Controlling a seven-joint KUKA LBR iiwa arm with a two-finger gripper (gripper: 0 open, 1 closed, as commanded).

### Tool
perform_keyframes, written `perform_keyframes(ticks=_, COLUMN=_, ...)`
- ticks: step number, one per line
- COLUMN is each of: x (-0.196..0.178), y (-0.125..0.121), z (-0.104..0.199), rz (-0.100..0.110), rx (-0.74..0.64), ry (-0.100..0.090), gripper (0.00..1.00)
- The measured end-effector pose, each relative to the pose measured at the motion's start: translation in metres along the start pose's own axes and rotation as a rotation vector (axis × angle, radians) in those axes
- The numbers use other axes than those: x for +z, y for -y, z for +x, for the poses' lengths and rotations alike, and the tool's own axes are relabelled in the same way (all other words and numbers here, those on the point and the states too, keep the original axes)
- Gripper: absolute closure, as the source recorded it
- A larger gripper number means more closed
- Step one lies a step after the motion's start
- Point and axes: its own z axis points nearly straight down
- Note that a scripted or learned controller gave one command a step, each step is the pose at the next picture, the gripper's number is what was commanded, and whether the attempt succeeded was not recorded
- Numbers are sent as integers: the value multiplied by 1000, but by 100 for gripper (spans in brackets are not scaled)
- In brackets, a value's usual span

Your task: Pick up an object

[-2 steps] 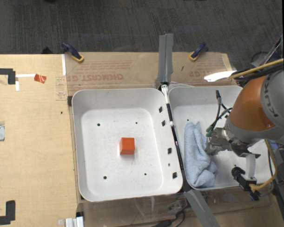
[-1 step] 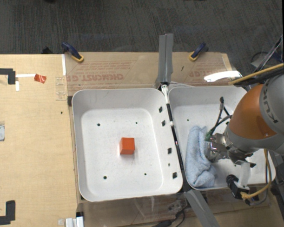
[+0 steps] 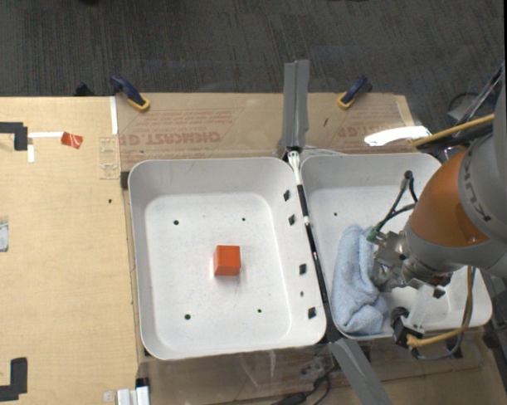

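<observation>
Pale blue, crumpled cloth towel lies in the right-hand shallow white plastic bin, bunched against its left wall and near its front edge. The grey arm's wrist with orange band hangs directly over the cloth's right side; the gripper is pressed down at the fabric. Whether the fingers are apart or together, I cannot tell from here. Small orange-red cube sits alone near the middle of the left-hand shallow white bin, well apart from the arm. Both bins rest on a brown cardboard-covered tabletop.
</observation>
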Motion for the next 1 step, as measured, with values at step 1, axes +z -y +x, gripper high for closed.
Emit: perform_keyframes(ticks=1, x=0, y=1, z=2, rz=-1, rx=125, ry=-1, gripper=100)
